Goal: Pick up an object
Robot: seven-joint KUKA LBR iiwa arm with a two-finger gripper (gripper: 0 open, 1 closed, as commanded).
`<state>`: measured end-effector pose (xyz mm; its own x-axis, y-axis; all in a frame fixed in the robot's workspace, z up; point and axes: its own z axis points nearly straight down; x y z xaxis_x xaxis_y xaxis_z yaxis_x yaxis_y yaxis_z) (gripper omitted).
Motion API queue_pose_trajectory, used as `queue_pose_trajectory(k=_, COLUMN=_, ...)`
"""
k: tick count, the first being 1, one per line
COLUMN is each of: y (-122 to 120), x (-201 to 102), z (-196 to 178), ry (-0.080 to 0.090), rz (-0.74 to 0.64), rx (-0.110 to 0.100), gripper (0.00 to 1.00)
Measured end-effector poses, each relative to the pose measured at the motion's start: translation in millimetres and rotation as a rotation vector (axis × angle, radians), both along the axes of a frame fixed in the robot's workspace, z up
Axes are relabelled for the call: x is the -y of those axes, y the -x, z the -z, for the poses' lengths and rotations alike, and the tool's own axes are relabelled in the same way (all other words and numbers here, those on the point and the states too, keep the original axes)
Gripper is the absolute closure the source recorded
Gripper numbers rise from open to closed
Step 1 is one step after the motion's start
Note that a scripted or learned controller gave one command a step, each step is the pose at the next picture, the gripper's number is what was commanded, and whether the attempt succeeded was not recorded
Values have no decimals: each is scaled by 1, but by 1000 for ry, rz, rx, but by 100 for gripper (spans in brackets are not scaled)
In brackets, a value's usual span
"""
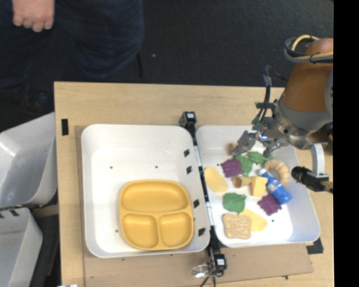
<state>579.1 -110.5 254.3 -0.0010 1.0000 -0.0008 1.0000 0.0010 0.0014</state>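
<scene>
My gripper (257,147) hangs over the back of the right bin (300,224), its fingers spread open. Just below and between them lies a green leafy toy (248,162), not visibly held. Around it are a purple piece (230,167), a beige ring (278,168), a yellow wedge (258,185) and a blue piece (279,193). Further forward are a yellow oval (215,179), another green piece (234,202), a purple cluster (270,204) and a slice of toast (237,226).
The left bin (101,168) holds a yellow divided plate (156,214) at its front. A person stands behind the bench, with a hand (32,15) at the top left. A black clamp (188,118) sits where the bins meet.
</scene>
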Motion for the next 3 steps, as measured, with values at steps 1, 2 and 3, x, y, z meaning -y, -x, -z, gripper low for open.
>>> queue_pose_trajectory(k=1, y=52, x=15, z=99, ry=-2, rz=4, rx=-11, gripper=0)
queue_pose_trajectory(k=2, y=10, x=-8, z=147, ry=0, rz=-3, rx=-1, gripper=0)
queue_pose_trajectory(k=3, y=82, x=6, z=153, ry=1, rz=5, rx=-2, gripper=0)
